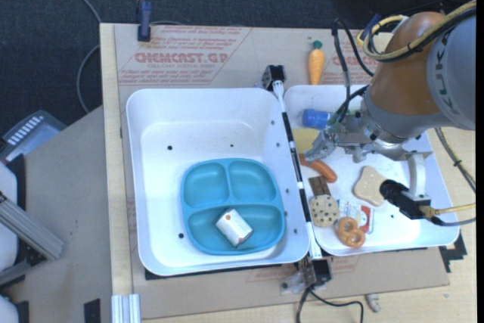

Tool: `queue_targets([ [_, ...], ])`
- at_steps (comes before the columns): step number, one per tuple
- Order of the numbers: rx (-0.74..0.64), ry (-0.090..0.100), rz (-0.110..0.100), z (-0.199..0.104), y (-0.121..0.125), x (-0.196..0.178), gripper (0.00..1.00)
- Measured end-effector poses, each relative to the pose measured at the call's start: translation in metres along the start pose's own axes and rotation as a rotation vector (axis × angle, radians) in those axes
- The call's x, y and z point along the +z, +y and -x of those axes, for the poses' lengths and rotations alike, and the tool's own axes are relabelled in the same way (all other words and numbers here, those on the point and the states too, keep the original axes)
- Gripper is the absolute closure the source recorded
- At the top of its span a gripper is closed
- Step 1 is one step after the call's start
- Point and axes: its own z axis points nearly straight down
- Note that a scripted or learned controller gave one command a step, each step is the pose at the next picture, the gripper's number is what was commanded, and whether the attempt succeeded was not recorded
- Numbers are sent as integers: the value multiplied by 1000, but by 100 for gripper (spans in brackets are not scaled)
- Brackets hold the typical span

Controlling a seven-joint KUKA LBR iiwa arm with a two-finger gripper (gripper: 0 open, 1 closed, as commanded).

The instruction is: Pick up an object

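The right bin (pixel 423 238) holds several toy foods. Among them are a blue piece (pixel 315 118), a yellow slab (pixel 304 138), a red sausage (pixel 318 166), a slice of toast (pixel 370 185), a dotted cracker (pixel 324 210) and a pretzel (pixel 350 231). My gripper (pixel 329 145) reaches in from the right and sits low over the bin's left part. It is just above the sausage and beside the yellow slab. Nothing shows lifted in it. The arm's body hides the bin's back right part.
The left bin (pixel 151 125) holds a blue divided plate (pixel 227 185) with a small white carton (pixel 234 227) in its front section. A toy carrot (pixel 315 63) lies on the bench behind the right bin. A black part with a yellow cable (pixel 404 200) hangs over the toast's right side.
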Motion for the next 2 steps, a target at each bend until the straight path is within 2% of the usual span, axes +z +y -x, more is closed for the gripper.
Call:
queue_targets([
  [1,0,-1,2,53,-12,91,0],
  [2,-1,-1,3,71,62,99,0],
])
